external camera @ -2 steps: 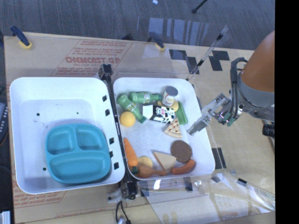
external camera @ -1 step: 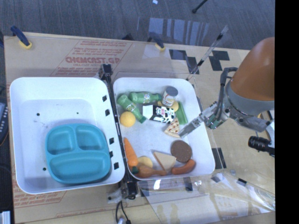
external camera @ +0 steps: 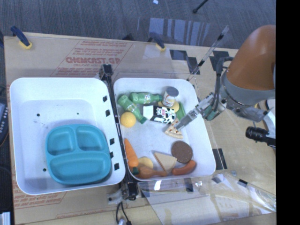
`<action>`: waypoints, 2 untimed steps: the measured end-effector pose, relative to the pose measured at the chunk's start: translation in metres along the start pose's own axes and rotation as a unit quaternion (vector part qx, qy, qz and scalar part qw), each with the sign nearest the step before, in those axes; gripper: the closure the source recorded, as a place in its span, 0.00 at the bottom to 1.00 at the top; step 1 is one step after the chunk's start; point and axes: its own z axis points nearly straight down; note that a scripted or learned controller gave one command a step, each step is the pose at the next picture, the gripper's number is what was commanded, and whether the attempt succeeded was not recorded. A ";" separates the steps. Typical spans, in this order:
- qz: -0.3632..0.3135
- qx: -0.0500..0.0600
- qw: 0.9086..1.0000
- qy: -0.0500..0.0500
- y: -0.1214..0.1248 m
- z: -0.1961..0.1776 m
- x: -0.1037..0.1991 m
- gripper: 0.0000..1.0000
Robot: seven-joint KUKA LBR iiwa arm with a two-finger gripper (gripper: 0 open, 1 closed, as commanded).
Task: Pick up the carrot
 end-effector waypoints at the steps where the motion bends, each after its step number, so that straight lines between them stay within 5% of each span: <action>1: -0.023 -0.001 1.000 -0.002 -0.020 -0.026 0.002 0.00; 2: -0.030 0.003 1.000 0.003 -0.003 0.081 0.033 0.00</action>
